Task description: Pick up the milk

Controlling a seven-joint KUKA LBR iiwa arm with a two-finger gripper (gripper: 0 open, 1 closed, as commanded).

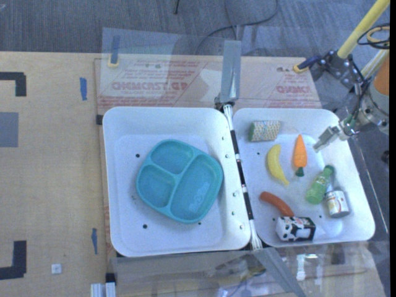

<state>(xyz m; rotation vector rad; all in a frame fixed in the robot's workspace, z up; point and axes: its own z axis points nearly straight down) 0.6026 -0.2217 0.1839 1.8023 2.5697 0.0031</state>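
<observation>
**Milk at 6 o'clock in the right bin, hand over the far edge**

Wooden table [49, 184] carries 2 white bins side by side. I see a teal divided plate [179, 180] in the left bin [124, 129]. In the right bin [359, 228], the milk [294, 228], a cow-patterned carton, lies at 6 o'clock by the near rim, just past the red sausage [276, 202]. A banana [276, 164], carrot [299, 151], green bottle [319, 185] and small can [336, 203] sit around the middle. My hand [326, 138] hangs at 2 o'clock, nothing between its fingers; I cannot tell their spacing.
</observation>
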